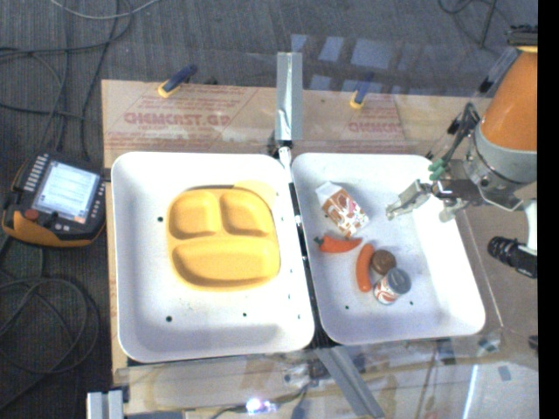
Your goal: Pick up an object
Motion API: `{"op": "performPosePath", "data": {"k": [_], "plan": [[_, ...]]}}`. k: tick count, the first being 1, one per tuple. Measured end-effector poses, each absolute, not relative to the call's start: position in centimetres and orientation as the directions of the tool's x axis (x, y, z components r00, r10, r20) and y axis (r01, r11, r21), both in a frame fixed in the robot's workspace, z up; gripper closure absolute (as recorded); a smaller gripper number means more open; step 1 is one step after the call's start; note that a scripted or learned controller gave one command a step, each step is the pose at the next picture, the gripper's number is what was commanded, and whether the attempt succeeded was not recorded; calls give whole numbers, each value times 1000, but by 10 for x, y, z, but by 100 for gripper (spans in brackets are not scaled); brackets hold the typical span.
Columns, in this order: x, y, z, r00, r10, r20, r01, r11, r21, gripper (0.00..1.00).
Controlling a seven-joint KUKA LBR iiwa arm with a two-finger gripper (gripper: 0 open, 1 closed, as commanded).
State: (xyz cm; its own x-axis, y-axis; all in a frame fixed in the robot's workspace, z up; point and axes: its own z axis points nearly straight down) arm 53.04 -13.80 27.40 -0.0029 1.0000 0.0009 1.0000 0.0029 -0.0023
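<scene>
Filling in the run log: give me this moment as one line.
gripper: over right bin, upper part | held: nothing seen | items: carton, carrot, sausage, can | left bin: yellow tray

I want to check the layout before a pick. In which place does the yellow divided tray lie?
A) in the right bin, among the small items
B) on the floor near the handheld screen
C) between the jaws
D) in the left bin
D: the yellow divided tray lies flat inside the left bin, while the small items such as the carrot lie in the right bin.
</scene>
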Motion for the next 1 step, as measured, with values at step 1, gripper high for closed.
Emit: {"op": "performPosePath", "data": {"k": [1], "plan": [[546,-126,133,45,999,1,999,-45,-5,0]]}}
